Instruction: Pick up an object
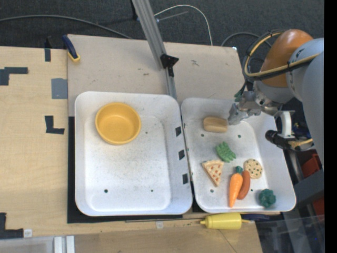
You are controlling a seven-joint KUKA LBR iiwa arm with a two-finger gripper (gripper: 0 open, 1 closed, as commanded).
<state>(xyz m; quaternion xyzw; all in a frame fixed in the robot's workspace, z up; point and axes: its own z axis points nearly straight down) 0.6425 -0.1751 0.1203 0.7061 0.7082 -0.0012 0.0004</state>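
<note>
Bench w/ two white bins, pincer beside bread roll in right bin, open/closed state unclear

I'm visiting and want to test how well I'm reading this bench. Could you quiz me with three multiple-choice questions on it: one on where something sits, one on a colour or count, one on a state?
1. Where is the yellow bowl?
A. left bin
B. right bin
C. on the bench outside both bins

2. How many toy foods lie in the right bin?
A. three
B. seven
C. ten

3. How does the bowl stand?
A. upside down
B. on its side
C. upright, opening up

Answers:
1 A: it sits in the left bin, upper left part.
2 B: bread roll, lettuce, pizza slice, cookie, carrot, sausage, broccoli.
3 C: its hollow inside shows.
</note>
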